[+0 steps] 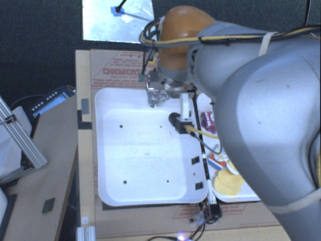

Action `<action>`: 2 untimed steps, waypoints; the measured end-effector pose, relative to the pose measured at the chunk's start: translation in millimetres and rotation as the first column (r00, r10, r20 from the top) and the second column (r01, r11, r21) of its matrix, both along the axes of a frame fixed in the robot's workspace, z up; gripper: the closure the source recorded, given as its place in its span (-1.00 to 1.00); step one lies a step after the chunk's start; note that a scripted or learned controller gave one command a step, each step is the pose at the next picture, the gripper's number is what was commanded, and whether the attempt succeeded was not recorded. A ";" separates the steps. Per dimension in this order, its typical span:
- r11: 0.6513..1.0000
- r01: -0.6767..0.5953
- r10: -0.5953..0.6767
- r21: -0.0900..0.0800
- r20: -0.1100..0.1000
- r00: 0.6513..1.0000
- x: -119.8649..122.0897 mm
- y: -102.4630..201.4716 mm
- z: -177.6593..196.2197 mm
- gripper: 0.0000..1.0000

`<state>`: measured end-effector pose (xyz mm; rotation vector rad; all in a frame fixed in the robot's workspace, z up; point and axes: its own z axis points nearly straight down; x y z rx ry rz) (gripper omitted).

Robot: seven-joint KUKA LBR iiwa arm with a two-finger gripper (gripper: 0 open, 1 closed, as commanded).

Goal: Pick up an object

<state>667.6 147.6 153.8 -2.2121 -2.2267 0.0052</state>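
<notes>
— Camera view: gripper [156, 98] poised over left bin's [108, 154] far edge; grasp state impossible to tell.

— Pickable items, yellow disc [228, 182] included, lying in right bin [239, 197], mostly beneath arm [251, 94]. Presumably unpicked.

We see a dark carpeted floor [40, 39], a shiny metal sheet [108, 16] lying on it, a cardboard-covered bench [120, 67], an aluminium rail [22, 139] at left

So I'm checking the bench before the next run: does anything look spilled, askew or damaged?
Nothing stands out. The gripper hangs over the far edge of the left bin, which sits square. In the right bin, largely hidden by the arm, a yellow round object and a red item lie inside its walls.
</notes>
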 end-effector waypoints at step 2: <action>1.000 -0.001 0.001 0.002 0.003 1.000 -12.2 89.1 -26.1 1.00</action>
